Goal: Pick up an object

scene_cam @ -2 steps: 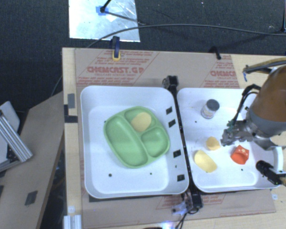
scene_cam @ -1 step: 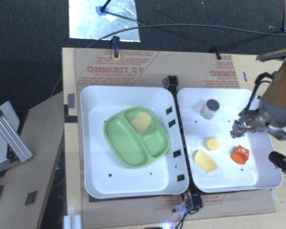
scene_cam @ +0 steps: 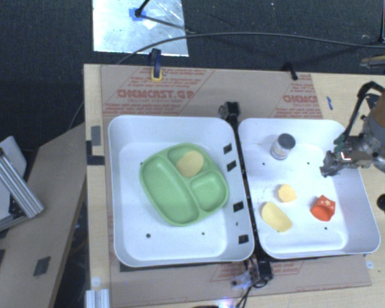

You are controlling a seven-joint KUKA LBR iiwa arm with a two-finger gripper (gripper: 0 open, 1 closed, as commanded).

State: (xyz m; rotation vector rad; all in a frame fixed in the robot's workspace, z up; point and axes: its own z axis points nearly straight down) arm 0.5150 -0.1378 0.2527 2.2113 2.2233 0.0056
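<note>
The right bin holds a small grey can at the back, a small yellow lump in the middle, a longer yellow piece toward the front and a red-orange object at the front right. My gripper hangs over the right side of this bin, above and just behind the red-orange object. Nothing shows between its tips. The left bin carries a green divided plate with a pale yellow item in its upper compartment.
Black clips run along the seam between the two bins. The bins rest on a cardboard sheet with a blue-and-yellow clamp at its back edge. A metal frame stands at the far left.
</note>
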